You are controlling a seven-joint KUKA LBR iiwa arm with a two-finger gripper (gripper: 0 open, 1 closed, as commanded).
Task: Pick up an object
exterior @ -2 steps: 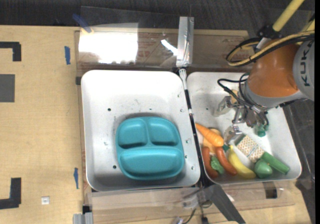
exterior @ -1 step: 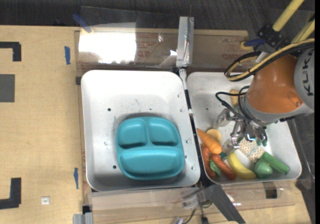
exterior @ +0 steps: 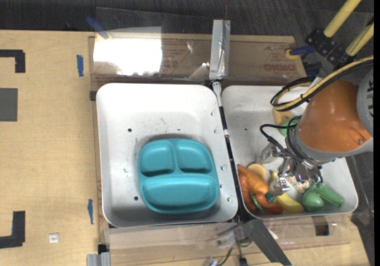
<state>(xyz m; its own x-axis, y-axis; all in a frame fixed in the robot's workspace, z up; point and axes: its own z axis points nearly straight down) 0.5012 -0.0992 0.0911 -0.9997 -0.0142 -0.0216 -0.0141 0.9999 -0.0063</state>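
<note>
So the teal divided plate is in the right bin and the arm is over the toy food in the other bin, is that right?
Not quite. The camera view shows the teal plate in the left bin. The arm is over the toy food in the right bin.

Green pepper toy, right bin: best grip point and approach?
Judging from the camera view, grip the green pepper toy across its rounded body, coming straight down from above. It lies near the right bin's front right corner, with a yellow piece touching its left side, so set the jaws front to back rather than left to right. The gripper hangs just up-left of it.
</note>
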